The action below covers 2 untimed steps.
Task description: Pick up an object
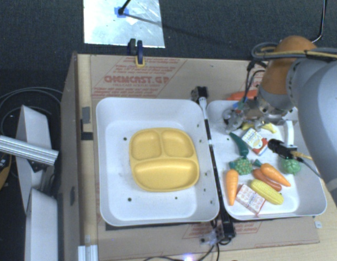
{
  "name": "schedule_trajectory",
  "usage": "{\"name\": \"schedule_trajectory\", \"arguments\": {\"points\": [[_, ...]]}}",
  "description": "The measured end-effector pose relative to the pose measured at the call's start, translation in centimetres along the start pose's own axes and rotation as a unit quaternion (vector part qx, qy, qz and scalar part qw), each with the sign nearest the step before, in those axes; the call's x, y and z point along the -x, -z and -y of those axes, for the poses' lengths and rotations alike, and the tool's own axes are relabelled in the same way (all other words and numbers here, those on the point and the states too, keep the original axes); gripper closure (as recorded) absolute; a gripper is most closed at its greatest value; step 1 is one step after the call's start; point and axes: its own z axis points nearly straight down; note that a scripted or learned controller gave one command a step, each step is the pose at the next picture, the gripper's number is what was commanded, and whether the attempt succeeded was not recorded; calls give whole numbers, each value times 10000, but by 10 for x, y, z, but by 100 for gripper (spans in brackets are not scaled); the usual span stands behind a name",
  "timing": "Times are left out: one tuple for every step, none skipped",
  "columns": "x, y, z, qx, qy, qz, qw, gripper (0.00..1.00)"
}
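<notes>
Toy food [259,179] piled in rt bin [310,203], arm [299,80] low over it.

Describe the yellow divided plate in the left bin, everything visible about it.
The yellow divided plate lies flat, right side up, near the middle of the left bin. It looks like smooth moulded plastic, a rounded rectangle with raised rims. Ridges split it into three compartments: two smaller ones at the far side and one wide one at the near side, and none of them holds anything. It rests on the bin's white floor, with bare floor all round it, so it touches no wall. The gripper is over the right bin, well apart from it.
</notes>
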Motion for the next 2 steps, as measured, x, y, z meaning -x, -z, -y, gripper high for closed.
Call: {"name": "schedule_trajectory", "arguments": {"points": [[0, -1, 99, 199, -25, 18, 9998, 0], [3, -3, 140, 205, -26, 18, 9998, 0]]}}
